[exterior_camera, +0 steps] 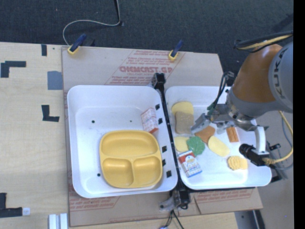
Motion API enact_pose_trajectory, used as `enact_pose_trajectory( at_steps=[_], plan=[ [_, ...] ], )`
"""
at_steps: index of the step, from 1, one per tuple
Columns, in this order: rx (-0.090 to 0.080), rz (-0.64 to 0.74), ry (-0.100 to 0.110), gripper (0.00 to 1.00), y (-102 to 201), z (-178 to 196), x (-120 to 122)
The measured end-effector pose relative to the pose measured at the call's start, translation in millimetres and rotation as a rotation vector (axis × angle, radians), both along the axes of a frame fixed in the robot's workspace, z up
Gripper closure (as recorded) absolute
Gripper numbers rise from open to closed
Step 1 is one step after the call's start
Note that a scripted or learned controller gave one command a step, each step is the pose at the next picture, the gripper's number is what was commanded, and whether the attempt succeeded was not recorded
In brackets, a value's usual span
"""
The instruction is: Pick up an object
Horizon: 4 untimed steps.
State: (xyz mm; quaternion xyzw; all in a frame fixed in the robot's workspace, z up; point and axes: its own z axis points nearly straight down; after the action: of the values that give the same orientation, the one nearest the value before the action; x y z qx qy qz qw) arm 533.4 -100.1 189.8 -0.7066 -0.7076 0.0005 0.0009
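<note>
The gripper (pixel 200 123) reaches into the right bin (pixel 259 178) from the right, its tip low over the toys near the bin's middle; whether it is spread or closed, or grasping anything, cannot be told from this view. Just beside its tip lie an orange-brown wedge (pixel 206 133) and a tan bread-like slab (pixel 183 122), and above the slab a pale yellow block (pixel 182 108). Below the tip sits a green leafy piece (pixel 196 145), touching a small yellow round piece (pixel 181 143) on its left. To the right of the green piece lies a yellow oval (pixel 218 146), and beyond it a small orange block (pixel 232 134) and a ribbed yellow disc (pixel 237 163). Near the front of this bin rests a small carton with a red and white label (pixel 189 164). That makes nine objects in the right bin, any of which could be picked. The left bin (pixel 78 128) holds two things: one yellow divided tray (pixel 130 158) with three compartments, lying toward the front, and one small red and white carton (pixel 149 120) near the wall shared with the right bin. The two bins stand side by side on a cardboard sheet (pixel 138 68), fixed at its far edge by two clamps (pixel 76 45).
</note>
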Motion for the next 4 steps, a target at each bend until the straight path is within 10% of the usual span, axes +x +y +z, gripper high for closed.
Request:
enact_pose_trajectory(
  at_steps=[1,2,3,4],
  plan=[
    [-0.001,-0.004,-0.008,0.0,-55.7,-107.0,57.1],
    [0.002,0.001,-0.014,1.0,-52.0,-88.7,59.1],
    [0.002,0.0,-0.011,0.0,-52.1,-90.2,58.2],
    [-0.003,0.002,-0.012,0.0,-43.5,-100.7,117.9]
  ],
)
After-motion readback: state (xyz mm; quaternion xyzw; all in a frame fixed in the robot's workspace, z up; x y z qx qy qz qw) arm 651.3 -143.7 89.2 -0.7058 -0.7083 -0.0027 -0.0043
